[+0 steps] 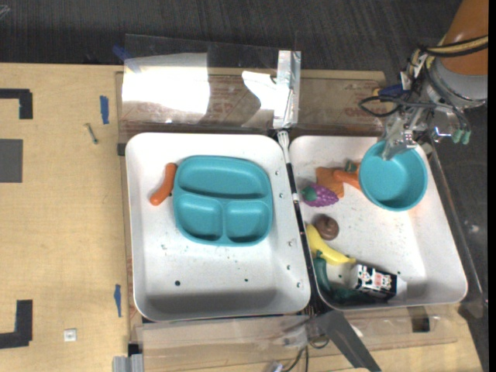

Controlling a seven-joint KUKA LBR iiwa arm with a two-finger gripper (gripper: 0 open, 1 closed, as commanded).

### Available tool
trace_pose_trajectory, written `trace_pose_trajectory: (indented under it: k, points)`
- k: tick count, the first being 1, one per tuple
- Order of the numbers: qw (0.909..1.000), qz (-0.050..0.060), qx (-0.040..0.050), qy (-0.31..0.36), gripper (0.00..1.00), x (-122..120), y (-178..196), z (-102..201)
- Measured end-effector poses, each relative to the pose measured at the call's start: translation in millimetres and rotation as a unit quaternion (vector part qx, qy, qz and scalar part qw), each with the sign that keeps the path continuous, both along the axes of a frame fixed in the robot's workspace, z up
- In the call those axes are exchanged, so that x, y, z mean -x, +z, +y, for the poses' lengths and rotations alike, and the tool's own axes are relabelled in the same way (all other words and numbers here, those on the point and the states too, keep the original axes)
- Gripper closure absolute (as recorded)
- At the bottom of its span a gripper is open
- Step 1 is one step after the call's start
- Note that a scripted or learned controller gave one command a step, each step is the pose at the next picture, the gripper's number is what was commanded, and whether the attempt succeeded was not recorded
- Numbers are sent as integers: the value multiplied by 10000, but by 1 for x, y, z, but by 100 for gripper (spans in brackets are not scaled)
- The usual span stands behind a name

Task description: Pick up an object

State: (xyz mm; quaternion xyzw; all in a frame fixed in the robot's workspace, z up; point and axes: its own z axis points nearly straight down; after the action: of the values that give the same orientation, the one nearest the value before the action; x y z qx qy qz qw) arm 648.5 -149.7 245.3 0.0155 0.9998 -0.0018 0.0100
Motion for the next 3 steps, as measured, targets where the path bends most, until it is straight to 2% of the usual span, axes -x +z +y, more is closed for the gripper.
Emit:
trace_pose_trajectory:
  k: [1, 2, 3]
  points:
    - [9935, 98, -15, 1136, 100, 23, -107, -22]
    - [9935, 70, -5, 1139, 0, 22, -104, -23]
    - [9971, -89, 34, 751, 0, 29, -143, -42]
